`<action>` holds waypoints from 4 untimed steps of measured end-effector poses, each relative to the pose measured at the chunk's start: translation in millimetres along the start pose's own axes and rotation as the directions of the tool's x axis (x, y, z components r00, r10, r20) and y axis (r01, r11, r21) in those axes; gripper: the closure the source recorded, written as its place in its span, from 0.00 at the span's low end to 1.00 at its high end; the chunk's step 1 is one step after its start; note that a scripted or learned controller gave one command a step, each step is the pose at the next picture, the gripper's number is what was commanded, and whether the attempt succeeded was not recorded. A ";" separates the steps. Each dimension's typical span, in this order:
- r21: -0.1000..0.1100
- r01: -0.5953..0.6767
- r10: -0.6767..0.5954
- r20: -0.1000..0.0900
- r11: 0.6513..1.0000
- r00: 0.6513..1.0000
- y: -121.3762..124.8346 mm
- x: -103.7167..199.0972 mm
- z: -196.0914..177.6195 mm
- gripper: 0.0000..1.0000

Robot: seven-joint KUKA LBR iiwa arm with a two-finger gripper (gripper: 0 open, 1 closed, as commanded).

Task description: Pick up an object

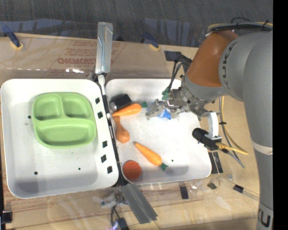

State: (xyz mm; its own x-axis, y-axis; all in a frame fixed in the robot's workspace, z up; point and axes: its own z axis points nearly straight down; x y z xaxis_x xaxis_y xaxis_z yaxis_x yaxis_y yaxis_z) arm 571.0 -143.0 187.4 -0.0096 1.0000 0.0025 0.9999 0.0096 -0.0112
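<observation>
In the right bin (pixel 192 164), jaws partly hide a blue object (pixel 165 114)

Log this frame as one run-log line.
arm: over right bin | gripper: low near back, by blue item | grasp: none seen | right bin: two carrots, tomato | left bin: green divided plate

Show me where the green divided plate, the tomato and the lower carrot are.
green divided plate (pixel 63 130), camera view, on its large front compartment.
tomato (pixel 131 169), camera view, on its middle.
lower carrot (pixel 148 153), camera view, on its orange body.
</observation>
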 end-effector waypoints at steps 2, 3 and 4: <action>-0.005 0.053 -0.053 0.000 0.999 0.999 -54.1 15.0 98.7 0.00; 0.001 0.057 -0.057 0.001 0.998 0.998 -54.6 13.3 92.2 1.00; -0.003 -0.159 0.159 0.001 0.987 0.987 -8.8 61.4 -52.4 1.00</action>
State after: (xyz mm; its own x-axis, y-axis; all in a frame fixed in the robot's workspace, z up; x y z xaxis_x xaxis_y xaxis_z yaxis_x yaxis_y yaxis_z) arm 562.2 -81.8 240.1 0.1492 0.9888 -0.0006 0.9888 -0.1492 -0.0082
